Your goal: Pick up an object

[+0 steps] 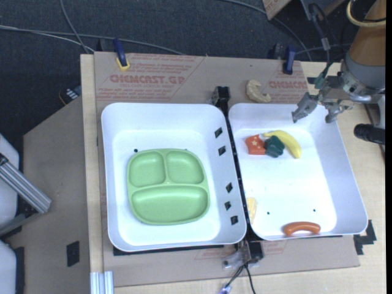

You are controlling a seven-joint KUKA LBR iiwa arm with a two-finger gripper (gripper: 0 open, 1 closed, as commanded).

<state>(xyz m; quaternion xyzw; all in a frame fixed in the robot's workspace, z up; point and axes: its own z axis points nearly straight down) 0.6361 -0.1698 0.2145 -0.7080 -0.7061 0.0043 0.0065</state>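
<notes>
Two white bins sit side by side on the worktop. The left bin holds a green plate with three parts. The plate lies flat in the middle of that bin.

The right bin holds small toy foods. A yellow banana lies near the back of this bin. A dark green thing touches the banana on its left side. A red piece sits just beside the green thing, on the left again. These three make a little clump. An orange sausage lies alone at the front edge of the bin, well apart from the clump. A small pale yellow bit rests by the left wall of this bin.

The gripper hangs over the back right corner of the right bin. Its two fingers are spread apart, with nothing between them. The banana is near the gripper, lower and to the left, and does not touch it.

A pale lumpy thing lies on the worktop behind the right bin. Two blue clamps grip the back edge of the board.
</notes>
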